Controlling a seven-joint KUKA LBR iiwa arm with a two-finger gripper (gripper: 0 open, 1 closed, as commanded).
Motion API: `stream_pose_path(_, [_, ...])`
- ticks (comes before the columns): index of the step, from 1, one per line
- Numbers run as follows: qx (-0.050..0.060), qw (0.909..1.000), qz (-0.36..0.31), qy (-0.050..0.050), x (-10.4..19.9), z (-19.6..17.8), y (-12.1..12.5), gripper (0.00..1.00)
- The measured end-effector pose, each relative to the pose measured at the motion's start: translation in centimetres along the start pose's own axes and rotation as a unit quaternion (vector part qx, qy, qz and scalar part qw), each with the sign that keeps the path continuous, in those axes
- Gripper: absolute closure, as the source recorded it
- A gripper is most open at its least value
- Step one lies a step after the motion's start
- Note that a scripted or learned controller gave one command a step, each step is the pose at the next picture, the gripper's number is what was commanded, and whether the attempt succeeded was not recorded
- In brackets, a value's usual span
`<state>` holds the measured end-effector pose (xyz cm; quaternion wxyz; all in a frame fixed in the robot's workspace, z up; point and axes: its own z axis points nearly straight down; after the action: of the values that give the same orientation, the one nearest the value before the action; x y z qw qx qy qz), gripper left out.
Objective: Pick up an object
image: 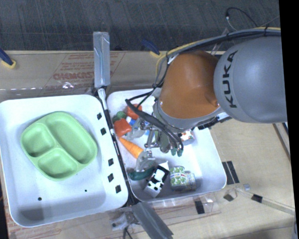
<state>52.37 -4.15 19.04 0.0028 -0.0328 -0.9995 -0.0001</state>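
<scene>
Clutter is the chief hazard as we read it; the right bin (215, 163) holds a tight heap, with a carrot (132, 147) lying aslant by the divider, a red piece (122, 127) above it, a black-and-white block (155, 180) near the front wall, and a green-spotted can (181, 178) just beside that block. The gripper (164, 141) hangs low over the middle of this heap, close to the carrot's upper end; the arm (224, 82) covers much of the bin's far half, so we cannot see what lies beneath it. As to the fingers, we cannot tell whether they stand wide or narrow, nor whether anything sits between them; the metal parts there are tangled with cables and small things, and we would not claim a hold.

Should the gripper close here, we judge it could catch two things at once, or pinch the carrot near its end so that it pivots and slips out on the lift; a tapered, smooth thing handles badly that way. A descent slightly off could also drive a fingertip onto the red piece and shove the heap against the divider. The left bin (22, 204) carries a green tray (58, 144), well apart from the gripper, and we see little risk there.
</scene>
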Motion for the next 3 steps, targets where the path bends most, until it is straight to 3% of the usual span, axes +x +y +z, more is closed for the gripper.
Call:
stream_pose_path(1, [0.0, 0.9994, -0.035, -0.002, -2.1, 7.5, -5.4, 0.0])
stream_pose_path(2, [-0.001, 0.9993, -0.037, -0.002, -2.1, 6.5, -5.3, 1.0])
stream_pose_path(3, [-0.001, 0.9993, -0.037, -0.002, -2.1, 6.5, -5.3, 0.0])
